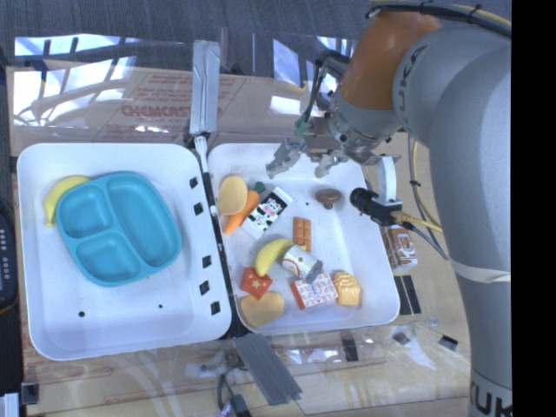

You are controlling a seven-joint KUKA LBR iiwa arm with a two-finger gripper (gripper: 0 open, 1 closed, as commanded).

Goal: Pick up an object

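Observation:
The right bin (pixel 373 276) holds several toy foods: a tan piece (pixel 232 194), an orange carrot (pixel 241 215), a white carton with black marks (pixel 268 211), a brown mushroom (pixel 328 198), an orange bar (pixel 301 233), a banana (pixel 271 252), a small can (pixel 301 263), a red piece (pixel 256 282), a tan heart (pixel 263 307), a red-and-white box (pixel 314 291) and a yellow waffle piece (pixel 347 289). My gripper (pixel 304 163) hangs over the bin's far side, above the carton and the mushroom. Its fingers are spread open with nothing between them.
The left bin (pixel 43 320) carries a blue divided plate (pixel 117 226) with a yellow banana (pixel 59 194) at its far-left rim. A black divider (pixel 211 233) runs between the bins. A small can (pixel 402 248) lies outside the right bin's right wall.

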